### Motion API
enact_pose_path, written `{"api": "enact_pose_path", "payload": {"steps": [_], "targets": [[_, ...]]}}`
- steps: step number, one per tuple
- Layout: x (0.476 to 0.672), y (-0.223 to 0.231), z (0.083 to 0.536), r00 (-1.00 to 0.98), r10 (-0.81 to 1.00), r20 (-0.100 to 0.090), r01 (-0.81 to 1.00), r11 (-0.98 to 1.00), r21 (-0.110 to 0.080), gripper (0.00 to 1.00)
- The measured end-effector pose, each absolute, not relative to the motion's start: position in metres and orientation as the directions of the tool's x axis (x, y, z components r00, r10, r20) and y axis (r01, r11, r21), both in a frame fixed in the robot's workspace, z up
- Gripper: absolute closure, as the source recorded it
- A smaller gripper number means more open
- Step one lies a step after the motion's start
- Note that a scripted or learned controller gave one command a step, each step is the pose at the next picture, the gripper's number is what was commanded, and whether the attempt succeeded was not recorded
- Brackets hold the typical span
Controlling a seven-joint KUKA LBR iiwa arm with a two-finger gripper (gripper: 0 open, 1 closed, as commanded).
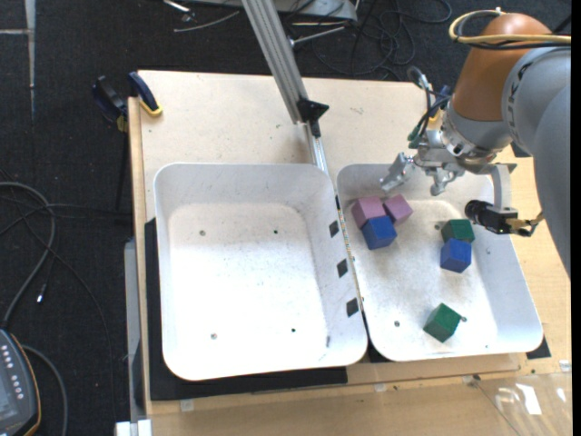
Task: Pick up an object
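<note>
Over the right bin [508, 321] the gripper [418, 177] hangs spread and holding nothing — poised, I'd guess, above the pink blocks [381, 211] for a drop.

Bright even overhead light, soft short shadows, slightly grainy, sharp focus

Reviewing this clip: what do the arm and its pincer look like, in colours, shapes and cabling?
The arm has rounded grey casings with an orange band above the wrist and a pale yellow cable looped over it. The pincer is bare silvery metal with two angular fingers; thin wires run near its mount.
</note>
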State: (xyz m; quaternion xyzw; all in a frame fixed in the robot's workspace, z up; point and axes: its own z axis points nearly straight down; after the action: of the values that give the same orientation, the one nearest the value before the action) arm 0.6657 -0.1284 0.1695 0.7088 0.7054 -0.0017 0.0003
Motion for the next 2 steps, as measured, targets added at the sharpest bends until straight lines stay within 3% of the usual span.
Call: {"api": "enact_pose_path", "payload": {"steps": [1,2], "targets": [[0.652,-0.134,0.164,0.002,1.000,-0.001,1.000,-0.002,-0.001,0.00],[0.661,-0.132,0.120,-0.002,1.000,-0.004,1.000,0.002,0.020,0.00]]}}
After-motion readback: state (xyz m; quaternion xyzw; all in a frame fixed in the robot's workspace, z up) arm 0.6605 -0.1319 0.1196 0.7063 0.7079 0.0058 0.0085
